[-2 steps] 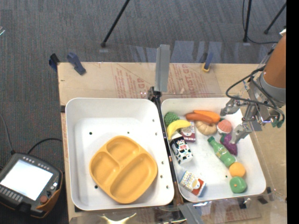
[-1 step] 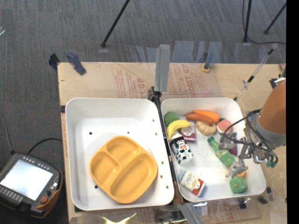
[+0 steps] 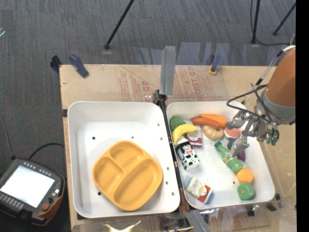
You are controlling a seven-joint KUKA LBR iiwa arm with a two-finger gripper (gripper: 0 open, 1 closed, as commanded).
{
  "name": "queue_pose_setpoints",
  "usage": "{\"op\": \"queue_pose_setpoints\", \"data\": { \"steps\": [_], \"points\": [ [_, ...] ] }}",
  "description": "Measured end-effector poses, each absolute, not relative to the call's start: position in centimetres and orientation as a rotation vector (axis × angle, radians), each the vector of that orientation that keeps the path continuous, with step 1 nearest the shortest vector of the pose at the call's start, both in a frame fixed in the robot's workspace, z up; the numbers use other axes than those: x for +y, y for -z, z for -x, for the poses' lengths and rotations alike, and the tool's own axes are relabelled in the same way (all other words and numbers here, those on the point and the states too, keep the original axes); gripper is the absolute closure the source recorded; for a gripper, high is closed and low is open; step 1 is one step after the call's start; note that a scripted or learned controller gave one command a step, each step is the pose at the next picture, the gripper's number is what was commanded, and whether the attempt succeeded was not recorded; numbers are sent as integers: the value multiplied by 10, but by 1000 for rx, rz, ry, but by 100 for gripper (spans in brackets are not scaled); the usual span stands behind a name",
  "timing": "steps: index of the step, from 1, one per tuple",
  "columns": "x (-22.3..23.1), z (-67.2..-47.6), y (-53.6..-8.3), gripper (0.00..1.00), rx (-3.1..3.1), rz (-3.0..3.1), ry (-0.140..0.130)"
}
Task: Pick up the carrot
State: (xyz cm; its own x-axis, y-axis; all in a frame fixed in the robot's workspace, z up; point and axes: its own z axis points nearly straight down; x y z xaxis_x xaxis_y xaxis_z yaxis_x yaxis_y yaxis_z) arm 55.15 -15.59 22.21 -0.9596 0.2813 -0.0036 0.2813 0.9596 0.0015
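A handheld control pendant (image 3: 30, 191) lies on the floor at the far left, near the bench's near corner. On the bench, the left bin (image 3: 87, 120) holds a yellow divided plate (image 3: 127, 174), tilted a little in its near half. Between the bins a grey upright post (image 3: 167, 75) rises from the far edge.

The right bin (image 3: 219, 187) is crowded. Along its left side sit a green broccoli-like piece (image 3: 176, 122), a banana (image 3: 183, 131) and a black-and-white milk carton (image 3: 187, 155), with a small red-and-white box (image 3: 195, 138) just beside the banana. A colourful small carton (image 3: 199, 189) lies near the front. The carrot (image 3: 209, 121) lies on its side at the far middle of this bin, resting on a tan pastry-like piece (image 3: 212, 132), untouched. To the right, a green bottle (image 3: 229, 157) lies slanted, with an orange (image 3: 245, 176) and a green apple (image 3: 246, 191) near the front right corner.

The gripper (image 3: 242, 135) hangs over the right part of this bin, right of the carrot and apart from it; whether its claw is open or closed cannot be told, as small items crowd beneath it. The arm's orange band (image 3: 285, 81) shows at the right edge.
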Motion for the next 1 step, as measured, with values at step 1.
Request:
{"op": "queue_pose_setpoints", "data": {
  "steps": [1],
  "points": [
    [-213,-489,-122,0,3045,-792,-1]
  ]
}}
